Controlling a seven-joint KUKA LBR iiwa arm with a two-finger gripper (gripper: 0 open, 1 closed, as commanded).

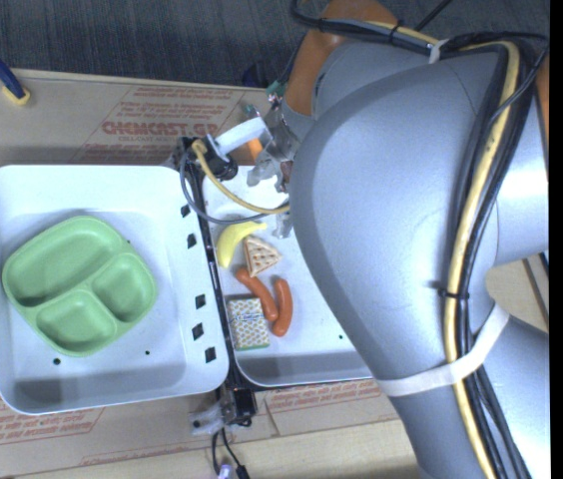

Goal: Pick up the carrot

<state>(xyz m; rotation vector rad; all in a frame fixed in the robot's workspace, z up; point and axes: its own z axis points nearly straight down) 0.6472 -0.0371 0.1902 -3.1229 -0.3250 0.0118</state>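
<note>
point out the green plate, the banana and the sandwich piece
green plate (pixel 112 239): camera view, on the raised rim between its compartments, in the left bin.
banana (pixel 230 241): camera view, on the middle of its yellow body, in the right bin.
sandwich piece (pixel 260 256): camera view, on the centre of the tan triangle.

Single fixed camera above bench, angled down on both white bins (pixel 22 387); arm (pixel 411 218) looms close from right.

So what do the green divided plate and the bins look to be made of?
The green divided plate looks like molded plastic, matte, with soft rounded compartment edges. The left bin and right bin look like smooth white plastic with a slight sheen, though coated metal can't be ruled out.
</note>
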